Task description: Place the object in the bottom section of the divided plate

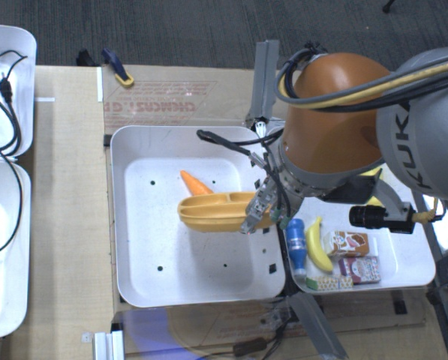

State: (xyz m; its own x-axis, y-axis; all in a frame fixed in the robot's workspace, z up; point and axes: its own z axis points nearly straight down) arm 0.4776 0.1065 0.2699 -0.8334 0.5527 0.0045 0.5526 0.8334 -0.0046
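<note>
Two white bins sit side by side on the bench. The left bin (133, 223) holds a yellow divided plate (212, 212) near its middle, tilted so that mostly its side and rim show, with its right end close to the bin's right wall. An orange carrot (196, 183) lies just behind the plate's upper left edge, touching or nearly touching it; from this slant I cannot tell whether it rests in a section of the plate or on the bin floor beside it.

The gripper (257, 214) hangs at the plate's right end, right at the rim, under the arm's big orange band (336, 111). Its tip overlaps the plate edge, but whether it is spread, pressed together or pinching the rim cannot be told from here (the wrist and cables crowd that spot).

Open room: the left bin's floor is bare along its left side and across its front half, from the plate down to the near wall. The back right corner is crowded by the arm and a black cable (224, 142).

The right bin (404, 280) is largely covered by the arm. In its visible front part there are four things: one blue bottle (296, 247), one banana (318, 244), and two small cartons (350, 243), one behind the other, packed close together.
</note>
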